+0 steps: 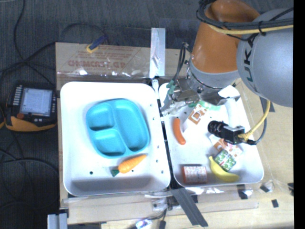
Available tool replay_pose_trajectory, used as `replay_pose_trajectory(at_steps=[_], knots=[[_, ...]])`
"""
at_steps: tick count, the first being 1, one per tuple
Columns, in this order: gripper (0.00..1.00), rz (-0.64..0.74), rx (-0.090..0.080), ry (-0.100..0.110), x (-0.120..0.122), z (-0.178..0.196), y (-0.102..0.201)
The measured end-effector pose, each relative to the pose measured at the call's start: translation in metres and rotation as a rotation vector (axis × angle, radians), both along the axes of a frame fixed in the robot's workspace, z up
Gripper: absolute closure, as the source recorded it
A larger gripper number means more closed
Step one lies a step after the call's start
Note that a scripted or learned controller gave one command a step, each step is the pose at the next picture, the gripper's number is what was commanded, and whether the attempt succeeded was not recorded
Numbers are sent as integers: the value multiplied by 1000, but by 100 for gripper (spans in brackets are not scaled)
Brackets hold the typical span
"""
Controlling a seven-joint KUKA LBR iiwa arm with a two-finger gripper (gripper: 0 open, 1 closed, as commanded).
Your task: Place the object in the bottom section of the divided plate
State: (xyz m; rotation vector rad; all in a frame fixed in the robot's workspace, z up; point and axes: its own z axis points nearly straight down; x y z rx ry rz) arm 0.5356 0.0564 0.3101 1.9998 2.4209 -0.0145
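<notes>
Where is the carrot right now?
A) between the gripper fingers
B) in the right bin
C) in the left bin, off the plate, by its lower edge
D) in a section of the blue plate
C: the carrot lies on the floor of the left bin, just below the blue divided plate and outside its rim.

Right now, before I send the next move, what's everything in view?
left bin: one, white, bench left.
right bin: one, white, bench right.
divided plate: one, blue, left bin.
carrot: one, orange, left bin, in front of the plate.
sausage: one, orange-red, right bin, near the shared wall.
small box: one, reddish-brown, right bin front.
banana: one, yellow, right bin front.
packet: one, green-patterned, behind the banana.
pendant: one, black, left of the bins.
arm: one, grey and orange, from the right.
gripper: one, over the right bin's rear.
</notes>
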Motion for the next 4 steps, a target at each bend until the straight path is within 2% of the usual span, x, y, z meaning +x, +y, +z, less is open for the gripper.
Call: replay_pose_trajectory(at_steps=[1, 2, 3, 4], knots=[[100, -159, 4, -4, -52, 57, -17], [100, -86, 6, 0, -49, -23, 54], [100, -477, 1, -4, 31, -36, 76], [0, -477, 0, -4, 31, -36, 75]])
